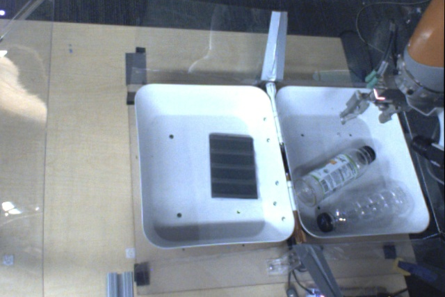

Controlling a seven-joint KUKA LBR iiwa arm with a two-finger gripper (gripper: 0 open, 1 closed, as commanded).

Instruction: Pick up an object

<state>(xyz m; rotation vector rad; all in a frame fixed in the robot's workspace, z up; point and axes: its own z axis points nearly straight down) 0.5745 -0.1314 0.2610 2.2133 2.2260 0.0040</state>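
The gripper (367, 106) hangs over the far right part of the right bin (306, 108), its two fingers (351, 108) spread apart with nothing between them. The arm (425, 52) comes in from the right edge, its orange band showing above the grey wrist.

Two clear plastic bottles lie in the near half of that bin, both on their sides. The labelled bottle (334, 174) lies at a slant, its dark cap toward the far right and its base toward the near left by the bin's left wall. It is nearer than the gripper and a little to its left, apart from the fingers. The second bottle (365, 206) lies just nearer still, along the bin's near wall, its black cap pointing left; the two look to touch or almost touch.

In the left bin (160, 115) a dark ribbed rectangular block (233, 165) lies flat near the middle, well apart from the gripper
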